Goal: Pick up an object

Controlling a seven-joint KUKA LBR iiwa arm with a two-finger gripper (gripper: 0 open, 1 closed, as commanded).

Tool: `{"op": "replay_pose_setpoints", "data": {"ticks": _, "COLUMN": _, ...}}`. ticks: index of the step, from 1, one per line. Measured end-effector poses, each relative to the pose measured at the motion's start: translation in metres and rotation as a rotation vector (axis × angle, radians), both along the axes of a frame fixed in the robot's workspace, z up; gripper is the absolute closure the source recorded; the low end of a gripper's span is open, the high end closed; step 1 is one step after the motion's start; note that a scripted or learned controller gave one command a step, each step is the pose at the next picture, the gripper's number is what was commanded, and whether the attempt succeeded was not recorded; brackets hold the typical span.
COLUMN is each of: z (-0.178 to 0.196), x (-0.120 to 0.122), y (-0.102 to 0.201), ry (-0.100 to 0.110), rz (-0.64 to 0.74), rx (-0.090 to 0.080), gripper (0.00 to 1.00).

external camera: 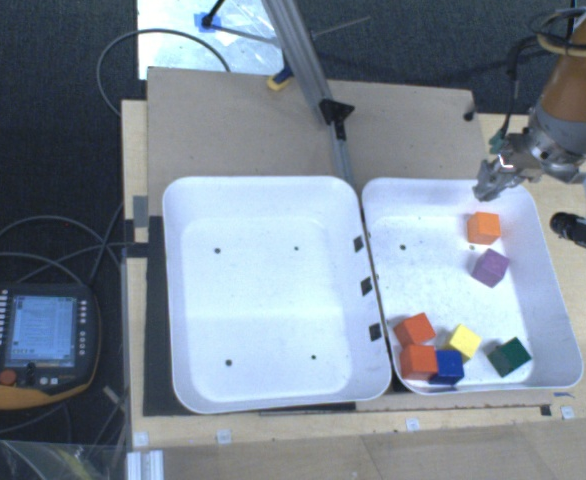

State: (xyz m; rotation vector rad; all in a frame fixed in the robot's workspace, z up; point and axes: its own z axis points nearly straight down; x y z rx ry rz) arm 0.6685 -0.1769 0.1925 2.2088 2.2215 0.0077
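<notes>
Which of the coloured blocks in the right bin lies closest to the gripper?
The lone orange block at the bin's far end, just below the gripper. The purple block sits further down, and the other orange blocks cluster at the near edge.

Robotics lab — a test cell set up for machine trials.

Industrial arm [573, 88], grey with an orange band, reaches in over a plain board surface [243, 128] carrying two shallow white bins [263, 193] side by side. A handheld control pendant [35, 343] with lit screen lies on dark carpet [43, 118], its cables looping across the floor. A metal stand pole [298, 48] slants in from above — bare, functional rigging, nothing domestic.
</notes>
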Motion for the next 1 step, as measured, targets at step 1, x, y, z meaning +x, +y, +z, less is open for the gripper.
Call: {"op": "replay_pose_setpoints", "data": {"ticks": 1, "z": 0.0558, "x": 0.0020, "y": -0.0003, "ry": 0.000, "rz": 0.000, "rx": 0.000, "gripper": 1.00}}
